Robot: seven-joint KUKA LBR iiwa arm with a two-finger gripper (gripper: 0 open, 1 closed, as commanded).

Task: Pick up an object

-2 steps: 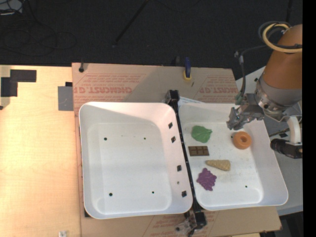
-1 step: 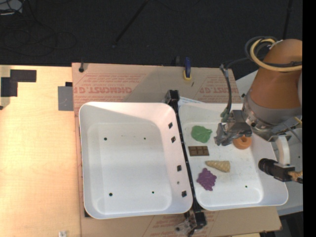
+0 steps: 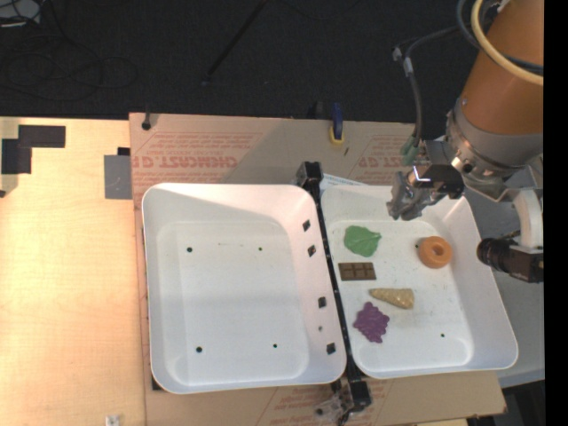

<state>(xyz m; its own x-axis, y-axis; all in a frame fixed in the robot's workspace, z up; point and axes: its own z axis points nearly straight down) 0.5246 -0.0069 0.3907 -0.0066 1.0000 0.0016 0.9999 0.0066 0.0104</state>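
The right bin (image 3: pixel 479 344) holds a green leaf-shaped piece (image 3: pixel 361 239), a brown chocolate bar (image 3: pixel 358 272), a tan cone-shaped piece (image 3: pixel 393 298), a purple grape bunch (image 3: pixel 371 322) and an orange ring-shaped doughnut (image 3: pixel 435 252). My gripper (image 3: pixel 406 205) hangs over the bin's far side, above and to the right of the green piece and to the upper left of the doughnut. Nothing shows between its fingers.
The left bin (image 3: pixel 160 264) sits beside the right one, with a black divider strip (image 3: pixel 324 273) between them. Both rest on a cardboard sheet (image 3: pixel 222 149). A wooden bench top (image 3: pixel 62 273) lies to the left. A black fitting (image 3: pixel 506 256) sticks out at the right bin's right edge.
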